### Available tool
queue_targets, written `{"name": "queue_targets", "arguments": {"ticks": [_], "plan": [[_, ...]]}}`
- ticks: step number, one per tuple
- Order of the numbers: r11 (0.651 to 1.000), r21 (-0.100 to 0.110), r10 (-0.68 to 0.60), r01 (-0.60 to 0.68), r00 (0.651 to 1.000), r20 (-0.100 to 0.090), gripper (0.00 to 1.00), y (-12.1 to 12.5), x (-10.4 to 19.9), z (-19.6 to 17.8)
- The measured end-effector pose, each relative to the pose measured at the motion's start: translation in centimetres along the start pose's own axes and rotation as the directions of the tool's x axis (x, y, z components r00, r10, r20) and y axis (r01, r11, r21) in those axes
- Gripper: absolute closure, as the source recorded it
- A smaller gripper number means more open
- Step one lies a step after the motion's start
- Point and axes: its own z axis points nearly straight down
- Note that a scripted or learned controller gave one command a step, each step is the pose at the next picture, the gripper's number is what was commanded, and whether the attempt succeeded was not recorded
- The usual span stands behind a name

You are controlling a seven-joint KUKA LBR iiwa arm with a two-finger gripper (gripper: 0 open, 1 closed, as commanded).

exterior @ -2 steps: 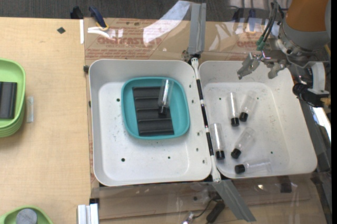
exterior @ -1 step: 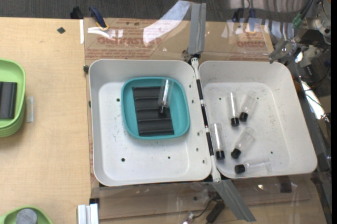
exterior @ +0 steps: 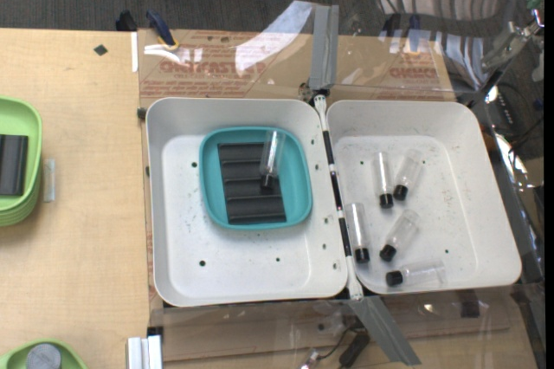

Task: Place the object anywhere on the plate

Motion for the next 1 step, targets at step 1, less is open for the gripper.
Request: {"name": "queue_targets", "arguments": {"ticks": [1], "plan": [[0.996,0.0,0.089,-0.089,0.996,0.0,0.0,3.41,-1.43,-4.57]]}}
